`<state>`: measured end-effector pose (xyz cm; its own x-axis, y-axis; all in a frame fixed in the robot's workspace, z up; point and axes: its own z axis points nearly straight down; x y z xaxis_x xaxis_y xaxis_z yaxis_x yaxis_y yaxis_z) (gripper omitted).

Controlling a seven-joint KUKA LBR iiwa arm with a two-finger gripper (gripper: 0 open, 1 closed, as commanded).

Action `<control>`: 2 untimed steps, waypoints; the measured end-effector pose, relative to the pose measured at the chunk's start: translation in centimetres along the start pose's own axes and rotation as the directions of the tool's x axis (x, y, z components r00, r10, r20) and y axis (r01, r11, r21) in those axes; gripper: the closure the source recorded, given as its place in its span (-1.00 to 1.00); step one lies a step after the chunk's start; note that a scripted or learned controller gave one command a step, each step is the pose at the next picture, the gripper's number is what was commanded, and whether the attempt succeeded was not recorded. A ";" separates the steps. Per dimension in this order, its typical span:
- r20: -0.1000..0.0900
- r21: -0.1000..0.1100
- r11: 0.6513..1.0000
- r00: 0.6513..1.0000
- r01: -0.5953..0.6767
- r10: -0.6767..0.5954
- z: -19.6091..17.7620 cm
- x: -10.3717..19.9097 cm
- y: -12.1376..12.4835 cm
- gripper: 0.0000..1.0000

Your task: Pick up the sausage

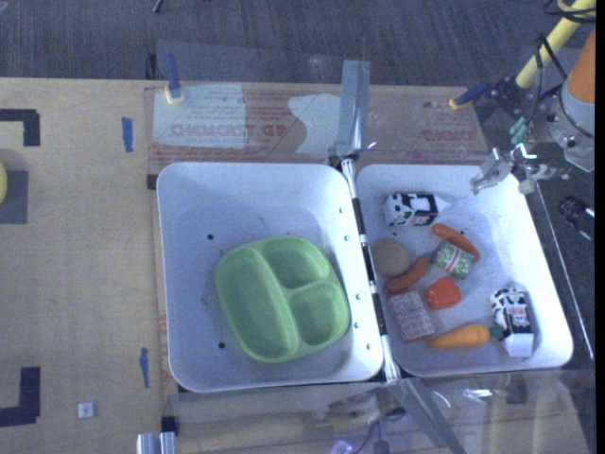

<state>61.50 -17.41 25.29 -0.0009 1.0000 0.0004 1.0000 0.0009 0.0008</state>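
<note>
**Operator:** Reddish-brown and glossy, that's the sausage [408, 274] I'm after. It lies in the right bin [553, 324], well below and to the left of the gripper [496, 171], which hangs over the bin's upper right corner with nothing between its fingers.

**Observer:** Are the fingers open or shut?

**Operator:** I cannot tell — they're small and blurred against the bin rim. As I judge it, I'm at the approach step: no descent yet, nothing grasped.

**Observer:** How does the sausage lie?

**Operator:** Flat on the bin floor, its long axis on a diagonal. The upper end points up and right, roughly back towards the gripper; the lower end points down and left, towards the wall between the bins. So I'd want the fingers closing across that diagonal, not along it.

**Observer:** What crowds it?

**Operator:** Plenty. A round brownish piece [388, 255] sits against its far side from the gripper. A small can [455, 261] is just beside its near end, with a red piece [442, 294] below that and a flat pinkish packet [412, 314] under the sausage's lower end. Further out there's a carrot [461, 336], a second orange piece [456, 238] above the can, and two cow-patterned cartons [411, 208] [513, 314]. The green divided plate [282, 297] sits in the left bin [189, 206], well clear.

**Observer:** Next move?

**Operator:** Travel down-left over the sausage's middle, turn the wrist to suit, then lower carefully — the gaps look tight.
</note>
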 end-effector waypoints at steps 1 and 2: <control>0.002 -0.004 0.994 0.994 0.111 -0.111 16.7 1.2 -0.3 -1.00; 0.003 -0.007 0.994 0.994 0.109 -0.109 15.6 1.2 -0.2 1.00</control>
<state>61.30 -16.25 9.70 -0.1102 0.9939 -0.0029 0.9939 0.1102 0.0076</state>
